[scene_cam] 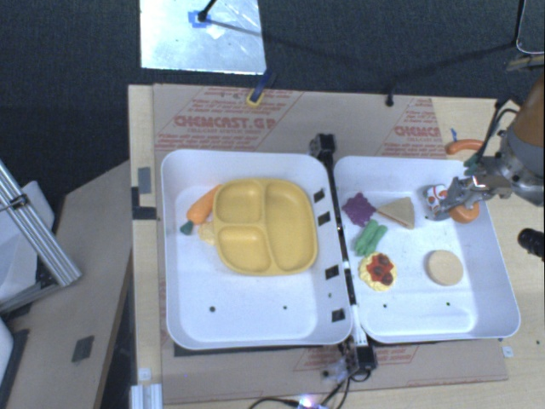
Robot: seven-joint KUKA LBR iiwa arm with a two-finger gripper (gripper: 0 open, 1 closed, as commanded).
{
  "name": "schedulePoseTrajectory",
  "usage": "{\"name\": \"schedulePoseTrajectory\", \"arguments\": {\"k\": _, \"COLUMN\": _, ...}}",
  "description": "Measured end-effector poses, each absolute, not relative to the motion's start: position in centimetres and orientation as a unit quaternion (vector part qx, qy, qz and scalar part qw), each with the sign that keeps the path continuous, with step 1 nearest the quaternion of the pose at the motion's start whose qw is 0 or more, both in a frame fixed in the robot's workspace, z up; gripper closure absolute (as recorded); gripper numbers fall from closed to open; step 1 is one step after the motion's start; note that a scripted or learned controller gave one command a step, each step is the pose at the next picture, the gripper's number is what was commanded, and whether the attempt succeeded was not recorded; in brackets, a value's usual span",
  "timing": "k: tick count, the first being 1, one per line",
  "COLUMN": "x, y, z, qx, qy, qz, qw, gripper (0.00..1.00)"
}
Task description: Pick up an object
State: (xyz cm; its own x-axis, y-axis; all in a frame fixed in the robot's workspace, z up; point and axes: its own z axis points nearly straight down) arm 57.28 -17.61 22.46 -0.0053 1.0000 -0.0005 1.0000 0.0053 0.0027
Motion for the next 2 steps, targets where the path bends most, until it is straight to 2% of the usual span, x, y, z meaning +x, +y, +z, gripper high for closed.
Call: {"name": "schedulePoseTrajectory", "arguments": {"k": 2, "x": 53.9, "y": -8.4, "z": 21.0, "qx": 0.704, "qy": 0.71, "qz": 0.0005, "qw": -0.001, "gripper": 1.0}}
